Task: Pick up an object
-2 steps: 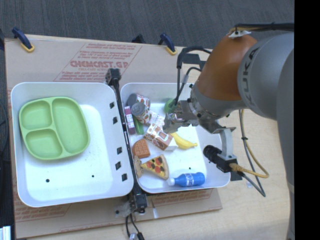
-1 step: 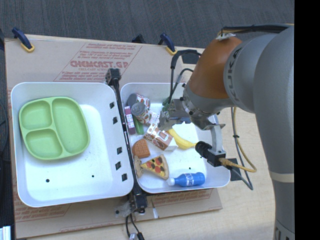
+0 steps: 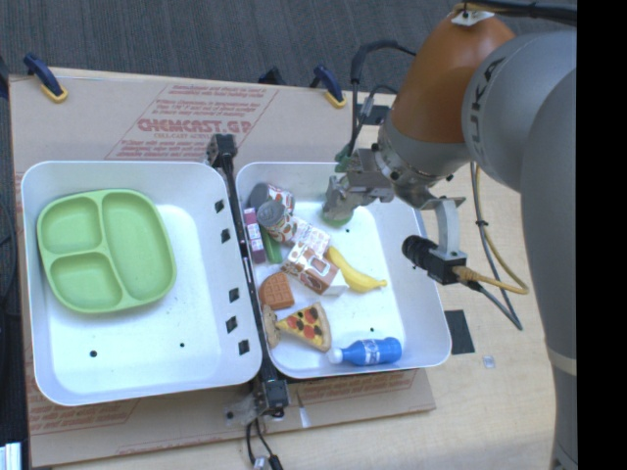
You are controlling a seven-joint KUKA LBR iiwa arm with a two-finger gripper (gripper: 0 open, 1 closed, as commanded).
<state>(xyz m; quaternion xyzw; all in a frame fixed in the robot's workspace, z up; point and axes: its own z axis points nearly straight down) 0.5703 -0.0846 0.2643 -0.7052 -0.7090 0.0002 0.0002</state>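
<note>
Gripper parked over the right bin, nothing grabbed

Gripper (image 3: 338,204) sits at the back of the right bin (image 3: 416,306); can't tell its state. Banana (image 3: 355,273), pizza (image 3: 304,325), bottle (image 3: 370,352) all untouched. Whole pick left to do.

I see the light wooden bench (image 3: 490,380) carrying a sheet of brown cardboard (image 3: 118,125) printed in red, held at its far edge by blue and yellow clamps (image 3: 47,76). Two shallow white bins sit on the cardboard, touching along a row of black clips (image 3: 235,262). The right bin (image 3: 416,306) lies directly under my gripper (image 3: 338,207), its far rim just beside it. The left bin (image 3: 147,360) sits well off to the gripper's left. A small black patch (image 3: 458,331) lies on the bare bench just beyond the right bin's near right corner, near and to the right of the gripper.
</note>
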